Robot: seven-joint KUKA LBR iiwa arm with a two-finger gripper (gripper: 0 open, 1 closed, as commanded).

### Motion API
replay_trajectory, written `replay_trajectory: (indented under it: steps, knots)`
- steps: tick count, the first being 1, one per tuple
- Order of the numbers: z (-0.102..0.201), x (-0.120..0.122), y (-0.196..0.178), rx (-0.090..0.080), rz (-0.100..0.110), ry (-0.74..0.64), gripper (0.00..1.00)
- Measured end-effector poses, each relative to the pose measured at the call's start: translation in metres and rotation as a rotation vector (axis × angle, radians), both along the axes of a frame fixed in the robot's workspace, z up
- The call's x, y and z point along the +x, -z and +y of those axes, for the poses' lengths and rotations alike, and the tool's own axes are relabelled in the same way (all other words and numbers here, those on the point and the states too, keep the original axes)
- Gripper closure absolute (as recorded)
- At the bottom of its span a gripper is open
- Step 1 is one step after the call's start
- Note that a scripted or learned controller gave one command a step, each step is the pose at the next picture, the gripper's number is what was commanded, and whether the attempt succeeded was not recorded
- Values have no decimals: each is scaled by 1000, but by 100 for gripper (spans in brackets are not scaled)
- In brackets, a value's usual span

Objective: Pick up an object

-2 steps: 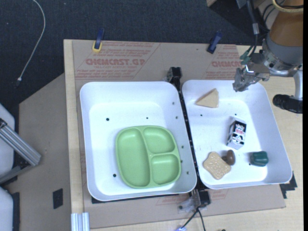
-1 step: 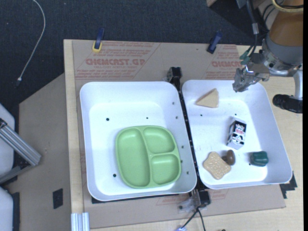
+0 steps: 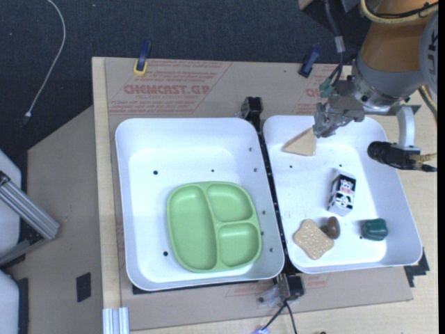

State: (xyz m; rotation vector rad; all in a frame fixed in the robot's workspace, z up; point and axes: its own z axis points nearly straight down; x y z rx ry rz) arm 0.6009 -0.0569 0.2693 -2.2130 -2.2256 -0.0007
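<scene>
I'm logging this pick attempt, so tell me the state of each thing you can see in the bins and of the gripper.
Green divided plate: lying flat in the left bin, nothing in it.
Tan wedge: lying in the right bin, at the gripper's tip.
Black-and-white carton: lying on its side.
Cracker: lying flat, touching the brown lump.
Dark green block: resting apart from the others.
Gripper: low over the wedge; grip unclear.

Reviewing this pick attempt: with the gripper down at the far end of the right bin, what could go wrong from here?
1. The gripper sits at the edge of the flat tan wedge-shaped piece; a thin piece like that may slip out or just get pushed.
2. The wedge lies near the far wall of the right white bin, so the fingers could strike the rim.
</scene>
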Motion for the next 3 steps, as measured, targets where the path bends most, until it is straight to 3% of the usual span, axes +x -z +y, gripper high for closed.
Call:
replay_trajectory:
  steps: [3]
  knots:
    - [140,-25,43,0,3,0,100]
